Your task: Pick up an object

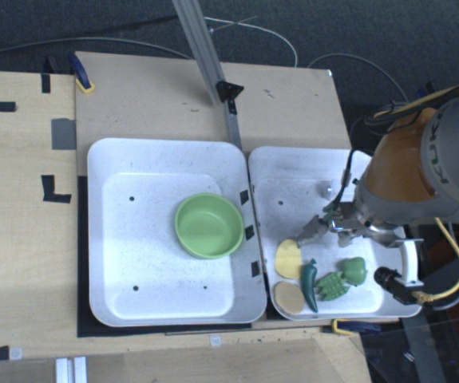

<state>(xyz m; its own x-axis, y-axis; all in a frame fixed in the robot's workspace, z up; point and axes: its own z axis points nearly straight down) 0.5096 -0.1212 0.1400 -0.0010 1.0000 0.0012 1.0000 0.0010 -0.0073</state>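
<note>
End effector (315, 228) low in right bin (293, 170), finger state unclear, just above yellow piece (288, 257) and green pepper (308, 283).

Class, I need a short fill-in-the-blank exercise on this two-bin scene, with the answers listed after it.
1. The round green plastic bowl sits in the ___ white bin.
2. The dark green pepper-shaped toy lies in the ___ white bin.
3. The flat round yellow piece lies on the pepper's ___ side.
4. The tool hovers over the ___ bin.

Answers: left; right; left; right
</note>
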